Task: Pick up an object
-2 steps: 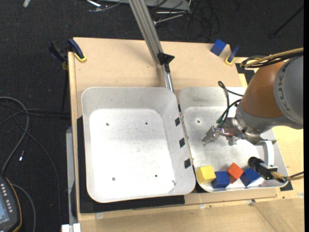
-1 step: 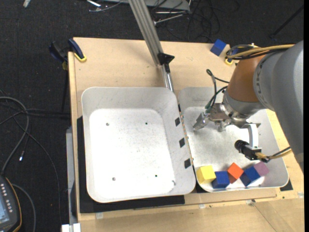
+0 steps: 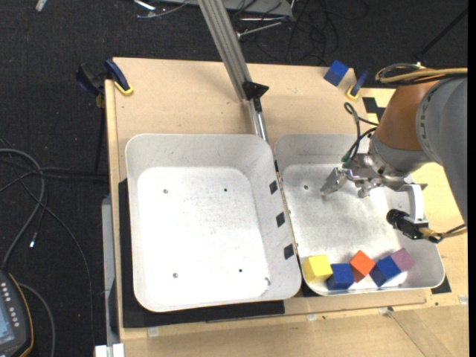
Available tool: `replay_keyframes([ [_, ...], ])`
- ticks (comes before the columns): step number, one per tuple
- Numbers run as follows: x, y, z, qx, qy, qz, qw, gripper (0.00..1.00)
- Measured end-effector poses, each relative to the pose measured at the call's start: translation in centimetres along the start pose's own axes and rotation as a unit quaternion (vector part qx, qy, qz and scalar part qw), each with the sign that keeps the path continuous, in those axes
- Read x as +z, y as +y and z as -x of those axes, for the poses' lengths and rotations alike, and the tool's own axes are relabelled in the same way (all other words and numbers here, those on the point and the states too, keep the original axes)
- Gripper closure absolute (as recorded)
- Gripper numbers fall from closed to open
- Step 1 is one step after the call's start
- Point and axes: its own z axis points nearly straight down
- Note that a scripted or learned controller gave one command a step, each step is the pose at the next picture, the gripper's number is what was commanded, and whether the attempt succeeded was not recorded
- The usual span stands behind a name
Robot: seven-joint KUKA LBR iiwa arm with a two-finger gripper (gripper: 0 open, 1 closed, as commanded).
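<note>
Several small blocks lie along the front wall of the right bin (image 3: 301,158): a yellow block (image 3: 317,266), a blue block (image 3: 341,275), an orange block (image 3: 362,263), a second blue block (image 3: 385,271) and a purple block (image 3: 402,259). My gripper (image 3: 346,188) hangs over the middle of that bin, well behind the blocks. Its fingers are spread open, with bare bin floor between them. The grey arm with its orange band (image 3: 398,117) comes in from the right.
The left bin (image 3: 149,155) sits beside the right one. A metal pole (image 3: 227,39) slants down to the gap between the bins. A lone blue block (image 3: 337,72) rests on the bench behind the right bin. A clamp (image 3: 111,76) grips the back left corner.
</note>
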Motion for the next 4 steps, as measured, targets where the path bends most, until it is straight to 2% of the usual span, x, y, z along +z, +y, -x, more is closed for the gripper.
replay_keyframes([
  [1,0.1,-4.5,-5.3,-0.004,0.003,-0.004,1.0,0.0],
  [2,-2.1,1.8,-5.7,-0.005,0.001,0.002,1.0,0.0],
  [3,-1.9,1.5,-5.7,-0.004,0.001,-0.001,1.0,0.0],
  [4,0.1,-5.6,-6.0,-0.001,0.002,-0.004,1.0,0.0],
])
